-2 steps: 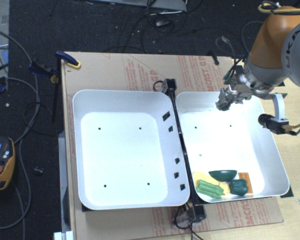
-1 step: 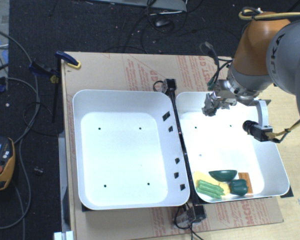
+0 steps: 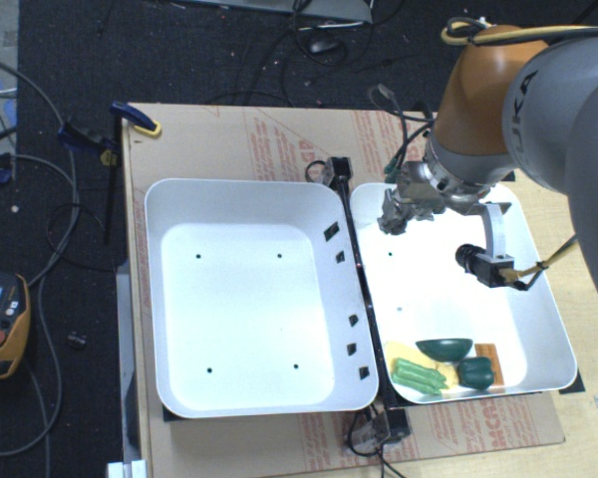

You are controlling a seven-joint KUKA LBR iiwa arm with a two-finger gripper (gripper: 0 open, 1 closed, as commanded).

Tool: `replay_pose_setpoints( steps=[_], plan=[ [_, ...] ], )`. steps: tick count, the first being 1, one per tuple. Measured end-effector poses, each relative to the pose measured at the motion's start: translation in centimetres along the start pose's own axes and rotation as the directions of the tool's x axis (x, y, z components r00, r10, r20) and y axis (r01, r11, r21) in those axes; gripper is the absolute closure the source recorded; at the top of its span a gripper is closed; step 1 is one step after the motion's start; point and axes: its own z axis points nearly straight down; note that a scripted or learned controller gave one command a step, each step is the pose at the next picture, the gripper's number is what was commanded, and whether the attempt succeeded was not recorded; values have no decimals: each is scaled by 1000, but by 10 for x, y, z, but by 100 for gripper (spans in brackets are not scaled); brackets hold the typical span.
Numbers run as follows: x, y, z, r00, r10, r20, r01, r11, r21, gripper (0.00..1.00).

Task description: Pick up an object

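Right now —
Claw [image 3: 397, 217]: far end of right bin [image 3: 538, 297]; grip state unclear.
Objects [image 3: 444, 363]: clustered at bin's near edge.
Risk: crowded cluster, claw may nudge items, closing on nothing.

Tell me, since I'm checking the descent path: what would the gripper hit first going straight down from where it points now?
Probably bare floor of the right white bin. The gripper hangs over its far left corner, apart from the green objects at the near end. Depth is unclear.
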Motion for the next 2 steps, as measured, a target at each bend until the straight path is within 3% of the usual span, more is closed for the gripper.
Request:
replay_pose_setpoints(
  steps=[2],
  plan=[
    [109, -29, -20, 1000, -2, -1, 2, 1000, 0, 100]
  ],
)
